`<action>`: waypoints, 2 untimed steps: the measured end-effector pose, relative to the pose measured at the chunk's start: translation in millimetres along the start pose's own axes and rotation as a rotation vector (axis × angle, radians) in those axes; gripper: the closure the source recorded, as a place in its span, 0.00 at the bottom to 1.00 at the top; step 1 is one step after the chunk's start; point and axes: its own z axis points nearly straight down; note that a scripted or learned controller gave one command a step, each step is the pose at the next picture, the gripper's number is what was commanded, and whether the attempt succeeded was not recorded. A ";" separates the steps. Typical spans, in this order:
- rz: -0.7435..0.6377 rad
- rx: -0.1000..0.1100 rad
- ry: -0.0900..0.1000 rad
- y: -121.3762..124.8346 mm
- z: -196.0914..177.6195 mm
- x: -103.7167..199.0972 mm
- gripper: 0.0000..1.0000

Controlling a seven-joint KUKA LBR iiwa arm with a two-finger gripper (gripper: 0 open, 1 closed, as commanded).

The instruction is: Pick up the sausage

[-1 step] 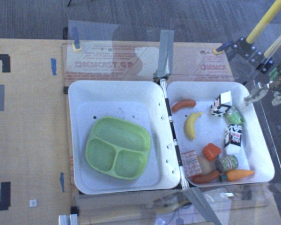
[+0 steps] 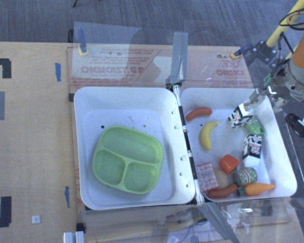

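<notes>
sausage point(image 2: 198, 113) lies fully visible; pincer point(image 2: 254, 101) tips hard to discern.

We look down from one fixed camera set above the bench point(image 2: 30, 135), tilted so the far floor shows along the top of the view and the bench's near edge runs along the bottom. We stand far enough off to take in both bins whole, the left bin point(image 2: 86, 103) near the middle and the right bin point(image 2: 283, 151) toward the right side. The arm point(image 2: 296, 72) enters at the upper right.
</notes>
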 end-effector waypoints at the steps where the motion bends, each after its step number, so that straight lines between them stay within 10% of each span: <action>1: -0.092 -0.002 0.000 33.6 38.1 51.1 0.00; 2: -0.268 0.000 0.001 27.9 70.9 130.8 0.00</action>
